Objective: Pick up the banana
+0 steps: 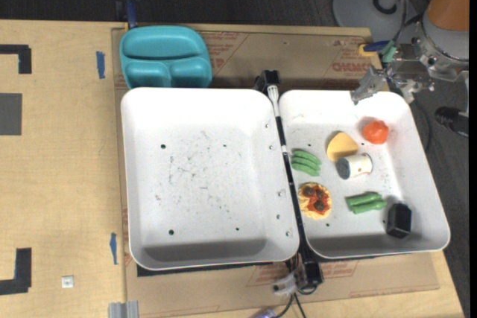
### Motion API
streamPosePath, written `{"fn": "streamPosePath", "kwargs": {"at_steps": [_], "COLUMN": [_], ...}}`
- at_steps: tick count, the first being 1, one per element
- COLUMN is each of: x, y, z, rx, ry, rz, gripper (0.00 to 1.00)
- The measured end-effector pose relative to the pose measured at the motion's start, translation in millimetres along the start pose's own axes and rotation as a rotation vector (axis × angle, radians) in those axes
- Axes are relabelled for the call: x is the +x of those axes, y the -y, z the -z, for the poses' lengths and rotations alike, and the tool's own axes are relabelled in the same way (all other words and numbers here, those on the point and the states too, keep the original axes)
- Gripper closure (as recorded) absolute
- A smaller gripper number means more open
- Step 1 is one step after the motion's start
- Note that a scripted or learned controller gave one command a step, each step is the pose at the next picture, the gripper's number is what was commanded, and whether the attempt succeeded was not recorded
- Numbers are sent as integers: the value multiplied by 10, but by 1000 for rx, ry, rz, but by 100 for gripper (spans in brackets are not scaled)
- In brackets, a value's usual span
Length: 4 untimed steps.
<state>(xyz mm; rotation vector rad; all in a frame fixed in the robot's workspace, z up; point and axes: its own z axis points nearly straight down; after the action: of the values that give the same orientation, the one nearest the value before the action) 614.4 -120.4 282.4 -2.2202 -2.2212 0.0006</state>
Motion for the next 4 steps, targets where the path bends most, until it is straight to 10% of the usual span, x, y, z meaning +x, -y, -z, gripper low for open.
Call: {"fn": "streamPosePath", "kwargs": {"at_steps": [2,4], "x": [1785,3260], "y": [1267,1345], "z": [-983,-1968], "rx": [2,0], "ry": [0,0], "rz": [149,481], "gripper": [0,0]}}
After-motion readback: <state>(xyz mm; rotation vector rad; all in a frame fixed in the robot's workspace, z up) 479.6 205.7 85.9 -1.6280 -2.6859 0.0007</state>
